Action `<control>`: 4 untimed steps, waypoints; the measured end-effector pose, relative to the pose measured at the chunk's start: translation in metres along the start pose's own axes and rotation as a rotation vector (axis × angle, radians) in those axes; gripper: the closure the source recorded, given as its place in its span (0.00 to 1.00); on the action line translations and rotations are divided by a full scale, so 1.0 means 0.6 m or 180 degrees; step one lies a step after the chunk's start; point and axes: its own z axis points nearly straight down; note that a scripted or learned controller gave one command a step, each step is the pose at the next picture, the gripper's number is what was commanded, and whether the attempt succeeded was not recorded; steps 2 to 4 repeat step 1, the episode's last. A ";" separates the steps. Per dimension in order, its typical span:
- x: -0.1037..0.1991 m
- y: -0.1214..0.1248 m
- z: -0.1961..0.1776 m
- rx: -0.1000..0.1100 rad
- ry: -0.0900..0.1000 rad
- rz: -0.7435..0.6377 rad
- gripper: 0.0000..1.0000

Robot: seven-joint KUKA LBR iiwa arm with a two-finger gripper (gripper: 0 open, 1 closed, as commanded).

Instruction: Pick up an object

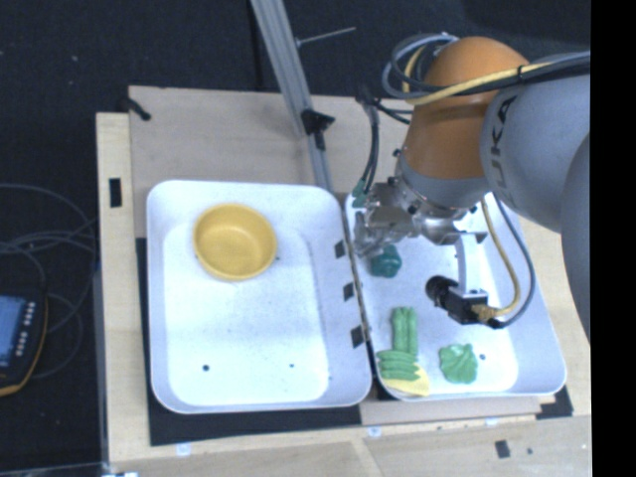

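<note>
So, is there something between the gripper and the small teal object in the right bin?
Nothing visible does. The gripper is directly above the teal object, near the right bin's left wall.

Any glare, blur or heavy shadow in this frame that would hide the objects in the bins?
In the camera view, lighting is even and the white bins look bright but not blown out; the yellow bowl is sharp with only a soft shadow. The arm's bulk shades and partly hides the teal object under the gripper. The surroundings are dark, and the image is slightly grainy overall.
</note>
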 end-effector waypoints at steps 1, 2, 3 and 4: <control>0.069 0.004 0.016 0.0000 -0.0002 0.0002 1.00; 0.069 0.004 0.016 0.0000 -0.0002 0.0002 1.00; 0.069 0.004 0.016 0.0000 -0.0002 0.0002 1.00; 0.069 0.004 0.016 0.0000 -0.0002 0.0002 1.00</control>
